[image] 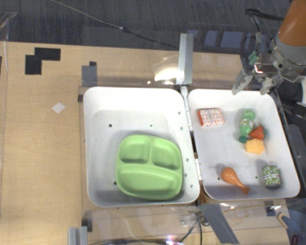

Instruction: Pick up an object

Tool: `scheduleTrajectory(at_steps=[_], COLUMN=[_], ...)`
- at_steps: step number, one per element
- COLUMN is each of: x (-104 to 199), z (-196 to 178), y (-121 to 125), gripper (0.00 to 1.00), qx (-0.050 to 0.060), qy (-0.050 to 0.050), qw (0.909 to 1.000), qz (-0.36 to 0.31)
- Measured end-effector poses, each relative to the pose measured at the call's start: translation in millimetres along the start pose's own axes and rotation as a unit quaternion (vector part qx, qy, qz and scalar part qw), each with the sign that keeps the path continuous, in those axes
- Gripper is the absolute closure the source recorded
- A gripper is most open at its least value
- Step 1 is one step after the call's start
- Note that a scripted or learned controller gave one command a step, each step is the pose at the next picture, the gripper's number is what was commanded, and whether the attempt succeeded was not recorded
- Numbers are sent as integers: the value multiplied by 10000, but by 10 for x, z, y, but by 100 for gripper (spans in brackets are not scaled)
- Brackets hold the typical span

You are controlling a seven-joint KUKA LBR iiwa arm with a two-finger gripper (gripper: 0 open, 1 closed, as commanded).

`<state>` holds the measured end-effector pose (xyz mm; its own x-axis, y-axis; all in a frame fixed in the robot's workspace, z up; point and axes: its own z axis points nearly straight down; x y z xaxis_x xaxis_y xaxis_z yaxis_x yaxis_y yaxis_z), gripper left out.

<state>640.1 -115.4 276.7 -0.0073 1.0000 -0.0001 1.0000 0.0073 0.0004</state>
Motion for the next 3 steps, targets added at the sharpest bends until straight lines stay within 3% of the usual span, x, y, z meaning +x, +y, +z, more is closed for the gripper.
scheduleTrajectory(at_steps=[1,2,3], x=[-527,-600,-601], z=[946,1769,1665], y=[155,-15,13], gripper=[0,0,100], qx=[1,-22,-48], qy=[0,-5,-12], qw=[9965,9936,9934], qz=[-836,-1132,-1143])
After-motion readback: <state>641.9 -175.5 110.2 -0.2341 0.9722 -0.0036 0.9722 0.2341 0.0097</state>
